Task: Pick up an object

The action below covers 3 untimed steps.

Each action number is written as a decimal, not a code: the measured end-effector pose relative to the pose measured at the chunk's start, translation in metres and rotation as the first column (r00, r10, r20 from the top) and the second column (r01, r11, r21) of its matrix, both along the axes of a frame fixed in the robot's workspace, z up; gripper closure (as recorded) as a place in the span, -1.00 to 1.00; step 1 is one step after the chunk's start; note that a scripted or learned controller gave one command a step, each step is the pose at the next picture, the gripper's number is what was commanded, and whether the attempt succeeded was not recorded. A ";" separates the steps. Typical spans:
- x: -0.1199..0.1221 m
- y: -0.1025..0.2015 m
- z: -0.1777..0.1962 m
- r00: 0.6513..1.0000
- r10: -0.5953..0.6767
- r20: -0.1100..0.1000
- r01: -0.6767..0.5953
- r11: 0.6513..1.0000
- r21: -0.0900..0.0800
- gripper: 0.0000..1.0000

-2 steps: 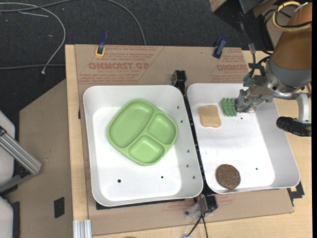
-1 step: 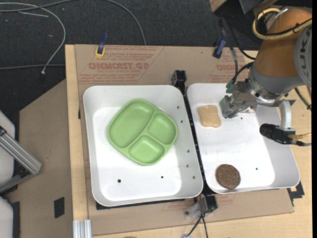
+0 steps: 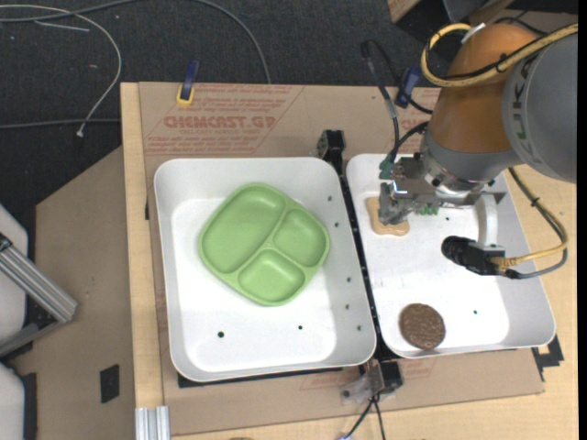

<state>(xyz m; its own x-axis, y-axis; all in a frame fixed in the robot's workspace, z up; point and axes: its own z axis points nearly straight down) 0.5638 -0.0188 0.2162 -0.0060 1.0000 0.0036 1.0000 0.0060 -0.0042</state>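
I've got the pincer [image 3: 396, 211] low in the right bin [image 3: 532, 314], over the tan piece [image 3: 389, 226], seemingly for grabbing it; its state I cannot tell.

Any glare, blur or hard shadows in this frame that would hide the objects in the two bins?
Camera view: lighting is even and soft, focus sharp across both bins. The green divided plate casts little shadow on the left bin. In the right bin the brown round disc reads clearly; the arm shades the tan object under the gripper. No strong glare.
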 end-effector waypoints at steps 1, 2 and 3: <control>-0.011 0.048 0.012 1.000 0.000 0.002 0.000 1.000 -0.001 1.00; -0.019 0.099 0.001 1.000 0.000 -0.001 0.000 1.000 0.000 1.00; -0.019 0.096 0.002 1.000 -0.005 0.001 0.005 1.000 -0.002 -1.00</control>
